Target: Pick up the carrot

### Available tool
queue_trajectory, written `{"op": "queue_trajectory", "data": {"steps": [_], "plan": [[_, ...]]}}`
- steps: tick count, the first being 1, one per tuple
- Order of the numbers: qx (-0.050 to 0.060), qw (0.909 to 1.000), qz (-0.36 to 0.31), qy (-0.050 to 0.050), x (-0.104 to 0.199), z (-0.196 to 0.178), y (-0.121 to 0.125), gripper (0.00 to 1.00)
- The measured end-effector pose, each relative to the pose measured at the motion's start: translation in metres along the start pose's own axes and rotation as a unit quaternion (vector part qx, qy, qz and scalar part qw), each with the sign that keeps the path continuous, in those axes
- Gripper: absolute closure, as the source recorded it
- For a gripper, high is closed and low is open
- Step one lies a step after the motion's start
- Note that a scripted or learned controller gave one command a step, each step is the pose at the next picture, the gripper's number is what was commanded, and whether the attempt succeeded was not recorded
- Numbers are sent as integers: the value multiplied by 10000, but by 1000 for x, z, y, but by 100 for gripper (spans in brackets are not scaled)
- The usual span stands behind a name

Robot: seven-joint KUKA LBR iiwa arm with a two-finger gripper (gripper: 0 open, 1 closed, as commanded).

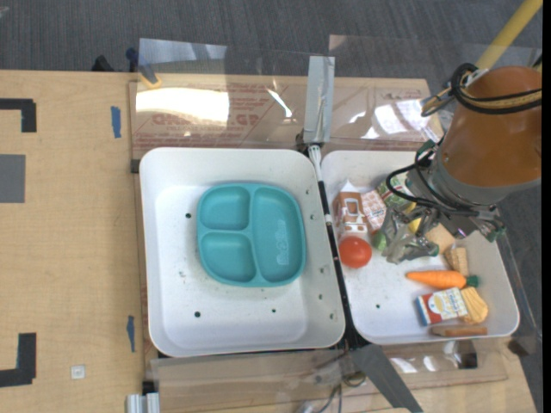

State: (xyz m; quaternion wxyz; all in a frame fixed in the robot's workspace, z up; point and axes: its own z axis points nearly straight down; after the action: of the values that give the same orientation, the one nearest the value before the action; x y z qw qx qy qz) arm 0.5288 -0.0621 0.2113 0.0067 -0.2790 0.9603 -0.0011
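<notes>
Carrot, the small orange one with a green top (pixel 440 278), lies flat near the front edge of your right white bin (pixel 379 317). Metal claw (pixel 408 244) sits just above-left of it; honestly can't tell if it's spread or pinched.

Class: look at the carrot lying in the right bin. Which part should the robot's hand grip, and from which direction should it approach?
Probably the thick orange middle of the carrot, coming straight down from above with the fingers closing across its width. It lies flat with its long axis running left to right, green top at the right. The carton sits just below it, so the lower finger has little room.
</notes>
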Motion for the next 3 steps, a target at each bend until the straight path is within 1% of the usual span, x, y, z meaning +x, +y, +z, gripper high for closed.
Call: {"op": "queue_trajectory", "data": {"steps": [1,2,3], "plan": [[-58,9829,-1837,56,54,83,-34,100],[11,9796,-2010,13,54,-24,-57,100],[3,9698,-2437,18,47,-92,-105,100]]}}
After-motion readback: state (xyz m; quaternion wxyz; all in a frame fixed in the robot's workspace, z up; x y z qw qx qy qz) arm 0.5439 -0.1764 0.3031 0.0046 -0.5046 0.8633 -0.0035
